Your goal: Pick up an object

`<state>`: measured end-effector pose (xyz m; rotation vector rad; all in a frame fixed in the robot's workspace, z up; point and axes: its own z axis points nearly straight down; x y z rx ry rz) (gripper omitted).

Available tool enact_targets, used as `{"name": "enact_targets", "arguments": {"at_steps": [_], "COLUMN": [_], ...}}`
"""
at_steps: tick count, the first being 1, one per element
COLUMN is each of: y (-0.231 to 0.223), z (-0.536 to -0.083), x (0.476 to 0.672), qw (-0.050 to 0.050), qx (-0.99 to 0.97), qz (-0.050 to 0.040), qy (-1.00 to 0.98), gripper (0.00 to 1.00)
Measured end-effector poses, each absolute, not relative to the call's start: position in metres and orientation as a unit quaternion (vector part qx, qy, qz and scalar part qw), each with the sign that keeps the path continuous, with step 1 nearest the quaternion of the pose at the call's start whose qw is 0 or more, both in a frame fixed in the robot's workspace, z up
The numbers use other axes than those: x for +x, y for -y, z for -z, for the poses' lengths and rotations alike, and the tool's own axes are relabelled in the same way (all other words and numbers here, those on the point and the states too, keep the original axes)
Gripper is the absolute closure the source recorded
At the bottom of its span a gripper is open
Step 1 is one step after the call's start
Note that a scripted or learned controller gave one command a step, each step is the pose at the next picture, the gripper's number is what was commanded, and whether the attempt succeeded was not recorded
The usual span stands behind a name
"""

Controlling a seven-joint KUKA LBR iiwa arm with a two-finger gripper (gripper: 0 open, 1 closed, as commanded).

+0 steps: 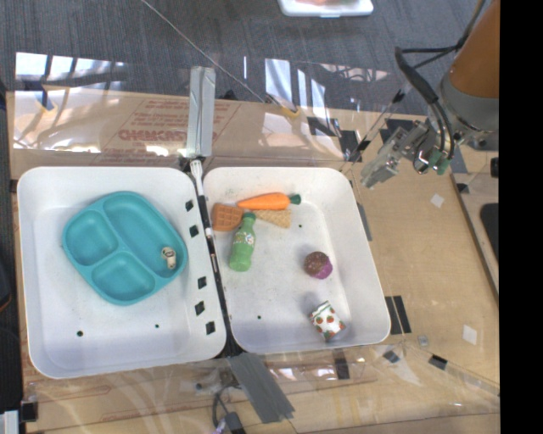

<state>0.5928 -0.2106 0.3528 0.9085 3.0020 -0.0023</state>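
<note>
Wooden bench (pixel 424 280), two white bins (pixel 51 339), dark floor (pixel 102 25)

A pale wooden bench top (pixel 424 254) lay under glare at twelve o'clock, with dark grey ribbed carpet floor (pixel 102 25) beyond it.

- A robotics lab test cell is showing here, not a home or shop.
- Two white bins (pixel 280 339) are sitting on a taped bench (pixel 424 254).
- A cabled arm (pixel 475 68) is reaching over it.
- Toy food (pixel 267 202) and a plate (pixel 123 246) are serving as test items.
</note>
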Motion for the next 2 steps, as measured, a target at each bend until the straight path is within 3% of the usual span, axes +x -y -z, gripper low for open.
{"name": "enact_targets", "arguments": {"at_steps": [1,2], "y": [0.2,0.212], "z": [-0.258,-0.311], "x": [0.53,0.492], "qw": [-0.003,0.002], "qx": [0.335,0.514], "qz": [0.0006,0.0003], "qy": [-0.942,-0.858], "gripper": [1.0,1.0]}}
